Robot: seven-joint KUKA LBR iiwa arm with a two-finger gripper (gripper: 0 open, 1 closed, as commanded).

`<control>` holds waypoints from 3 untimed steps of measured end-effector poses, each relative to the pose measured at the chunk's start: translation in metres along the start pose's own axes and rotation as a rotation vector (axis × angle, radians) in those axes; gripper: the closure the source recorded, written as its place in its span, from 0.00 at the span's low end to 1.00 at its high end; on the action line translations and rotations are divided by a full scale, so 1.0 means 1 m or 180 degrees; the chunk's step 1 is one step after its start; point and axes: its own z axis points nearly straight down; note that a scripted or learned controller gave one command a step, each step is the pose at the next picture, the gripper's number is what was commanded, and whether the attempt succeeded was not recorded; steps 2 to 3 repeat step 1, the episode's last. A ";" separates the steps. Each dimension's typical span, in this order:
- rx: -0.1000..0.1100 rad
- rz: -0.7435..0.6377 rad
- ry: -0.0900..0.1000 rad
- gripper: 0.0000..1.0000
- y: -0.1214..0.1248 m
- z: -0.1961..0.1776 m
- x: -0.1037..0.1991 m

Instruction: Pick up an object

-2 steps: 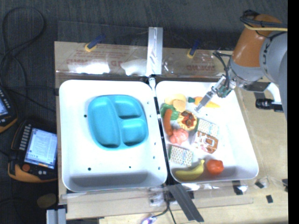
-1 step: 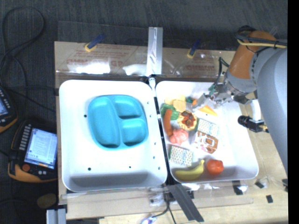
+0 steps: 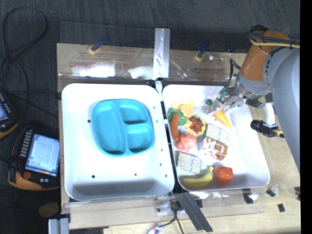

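The right bin (image 3: 253, 155) holds a pile of toy food: a yellow banana (image 3: 199, 179), a red tomato (image 3: 224, 174), a pink piece (image 3: 186, 141), an orange carrot (image 3: 175, 126), a pizza-like round piece (image 3: 196, 125), an orange wedge (image 3: 222, 117) and small printed cartons (image 3: 215, 147). My gripper (image 3: 225, 99) hangs over the bin's far right part, just above the orange wedge. I see nothing held between its fingers.
The left bin (image 3: 78, 169) carries a blue divided tray (image 3: 124, 126). A handheld pendant (image 3: 36, 155) lies on the floor to the left. A clear sheet with clamps (image 3: 100, 44) stands behind both bins. The arm's grey body (image 3: 287, 91) fills the right side.
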 end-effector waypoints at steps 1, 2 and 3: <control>-0.0014 0.0134 0.0018 1.00 0.023 -0.102 0.043; -0.0014 0.0134 0.0018 1.00 0.023 -0.102 0.043; -0.0014 0.0134 0.0018 1.00 0.023 -0.102 0.043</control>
